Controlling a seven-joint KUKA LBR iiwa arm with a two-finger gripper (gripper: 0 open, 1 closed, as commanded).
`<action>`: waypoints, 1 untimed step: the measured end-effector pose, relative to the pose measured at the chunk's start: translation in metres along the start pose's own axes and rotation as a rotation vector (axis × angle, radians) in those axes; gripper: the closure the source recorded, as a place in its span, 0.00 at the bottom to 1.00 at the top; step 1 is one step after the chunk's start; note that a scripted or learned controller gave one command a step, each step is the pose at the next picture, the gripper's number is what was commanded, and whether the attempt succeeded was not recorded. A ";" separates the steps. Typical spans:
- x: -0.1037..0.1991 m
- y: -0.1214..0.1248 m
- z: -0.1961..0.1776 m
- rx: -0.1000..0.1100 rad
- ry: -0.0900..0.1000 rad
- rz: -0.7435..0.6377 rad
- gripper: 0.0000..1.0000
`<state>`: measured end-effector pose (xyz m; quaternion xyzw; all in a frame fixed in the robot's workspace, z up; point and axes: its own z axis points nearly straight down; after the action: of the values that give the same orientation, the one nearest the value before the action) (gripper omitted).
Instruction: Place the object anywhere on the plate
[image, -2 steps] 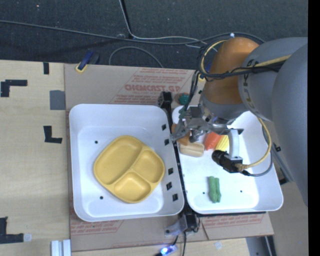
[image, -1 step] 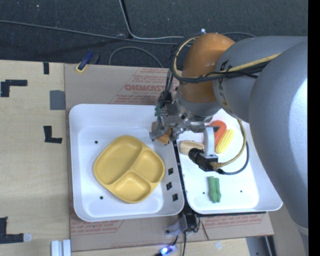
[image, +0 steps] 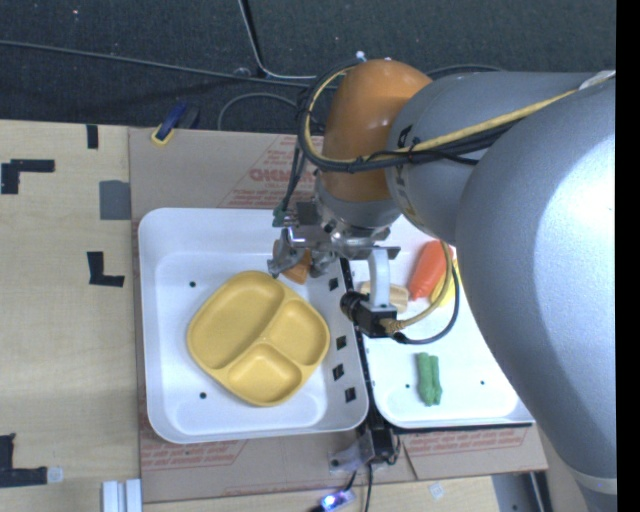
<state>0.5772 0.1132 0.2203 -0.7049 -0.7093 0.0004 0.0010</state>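
Gripper hovers at the plate's far edge clutching a small orange-brown object, and it should ease inward over a compartment before letting go.

We've got just one fixed camera, mounted above the counter and looking down at a slant. It sits close enough that both white bins fit in frame, with the arm looming large from the right.

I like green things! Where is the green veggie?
The green veggie lies in the right bin, near its front edge, below the orange carrot.
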 end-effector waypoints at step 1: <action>0.061 0.017 0.004 -0.001 0.001 -0.001 1.00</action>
<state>0.5941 0.1742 0.2166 -0.7044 -0.7098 -0.0002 0.0009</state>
